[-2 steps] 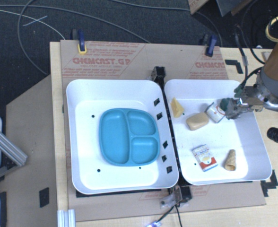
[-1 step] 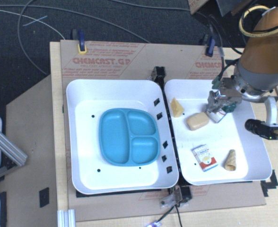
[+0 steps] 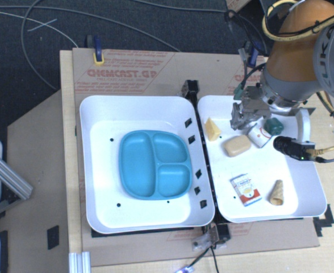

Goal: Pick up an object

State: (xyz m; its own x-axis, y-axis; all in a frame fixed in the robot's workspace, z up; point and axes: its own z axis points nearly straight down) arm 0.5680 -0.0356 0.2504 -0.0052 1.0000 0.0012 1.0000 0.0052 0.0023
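Dark carpet (image 3: pixel 155 10) strewn with loose cables (image 3: pixel 19 7) surrounds the cardboard-topped bench (image 3: pixel 127 75).

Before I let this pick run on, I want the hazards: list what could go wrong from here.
1. The gripper sits above a tight cluster in the right bin. The tan oval piece, white and red cylinder and teal thing lie close together, so it may shove them or come up with nothing.
2. The yellow wedge lies near the bin's inner wall; a nudge could pin it there.

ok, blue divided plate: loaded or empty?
Empty. All three compartments of the blue plate show bare blue; it lies flat in the left bin.
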